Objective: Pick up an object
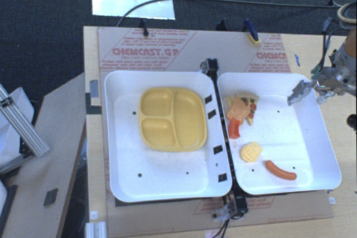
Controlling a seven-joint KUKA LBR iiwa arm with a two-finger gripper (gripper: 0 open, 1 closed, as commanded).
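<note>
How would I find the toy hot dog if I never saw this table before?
Look at the right white bin, the one without the yellow divided plate. Go to its front corner, nearest the camera, past the yellow ridged toy. The hot dog sausage lies there alone: long, thin, orange-red, unlike the lumpy pile at the back.

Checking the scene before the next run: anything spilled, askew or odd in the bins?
Nothing stands out. Yellow divided plate lies flat in the left bin; the toy foods, including the sausage, lie apart in the right bin.

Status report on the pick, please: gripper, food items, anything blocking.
Gripper over right bin's far corner, holding nothing. Sausage, corn piece, pizza slice lying untouched. Nothing blocking.
</note>
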